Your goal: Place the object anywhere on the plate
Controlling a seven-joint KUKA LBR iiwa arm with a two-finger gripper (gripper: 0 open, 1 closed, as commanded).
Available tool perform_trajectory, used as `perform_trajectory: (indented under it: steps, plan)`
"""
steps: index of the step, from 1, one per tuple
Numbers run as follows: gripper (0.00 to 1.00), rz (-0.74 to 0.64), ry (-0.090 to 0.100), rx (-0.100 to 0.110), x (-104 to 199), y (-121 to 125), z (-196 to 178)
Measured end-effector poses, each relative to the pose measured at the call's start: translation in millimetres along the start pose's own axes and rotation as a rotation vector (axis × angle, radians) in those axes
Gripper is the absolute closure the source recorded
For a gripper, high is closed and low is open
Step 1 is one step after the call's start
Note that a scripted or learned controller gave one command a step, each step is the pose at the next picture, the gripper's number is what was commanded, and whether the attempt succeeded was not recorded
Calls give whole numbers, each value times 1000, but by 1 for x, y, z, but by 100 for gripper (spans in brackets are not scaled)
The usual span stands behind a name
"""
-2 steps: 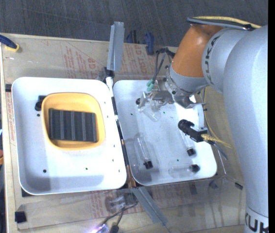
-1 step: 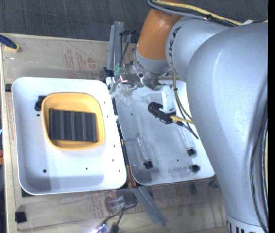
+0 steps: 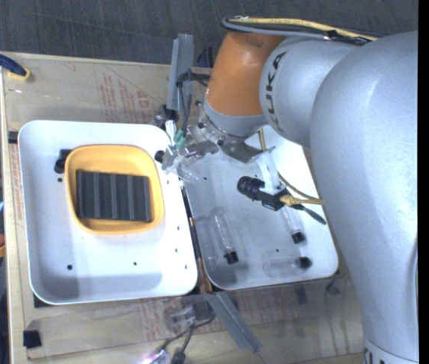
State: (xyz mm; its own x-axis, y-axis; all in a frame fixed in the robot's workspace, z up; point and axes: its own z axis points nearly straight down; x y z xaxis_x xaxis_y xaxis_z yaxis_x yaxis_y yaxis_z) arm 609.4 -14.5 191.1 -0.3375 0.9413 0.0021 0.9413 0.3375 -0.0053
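**Arm bent low over the wall between the bins; tubes lie in the right bin**

At the far left, a blue clamp point(image 3: 10, 65) grips the corner of the pale wooden bench point(image 3: 86, 89). The left shallow white bin point(image 3: 108, 275) holds a yellow-orange plastic plate with rounded corners point(image 3: 112, 155), lying flat in the bin's upper half. A dark grey ribbed panel point(image 3: 114, 196) covers the plate's middle. A small black thing point(image 3: 62, 161) touches the plate's upper-left rim; it is too small to name.

The gripper point(image 3: 178, 155) sits at the wall where the two bins meet, near their upper corners and just beside the plate's upper-right corner. The view does not show whether it is clenched or released, nor whether it grasps anything.

Above it, the wrist tilts down and to the left. The orange band point(image 3: 241, 74) lies directly behind the wrist, over the top edge of the right shallow white bin point(image 3: 256, 230). The broad grey arm point(image 3: 358, 165) sweeps in from the right and covers that bin's right side.

Three clear plastic tubes with black caps lie on the right bin's floor, well apart from the plate. The long tube point(image 3: 224, 237) lies nearest the dividing wall, the short tube point(image 3: 286, 264) is near the bin's lower edge, and the third tube point(image 3: 295, 226) is beside the arm.
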Motion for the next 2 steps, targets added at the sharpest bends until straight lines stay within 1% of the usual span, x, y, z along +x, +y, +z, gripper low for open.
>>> perform_trajectory:
  steps: [1, 2]
  plan:
    - [100, -187, 0, 1, 23, -8, 1]
    - [0, -188, -1, 0, 23, -8, 0]
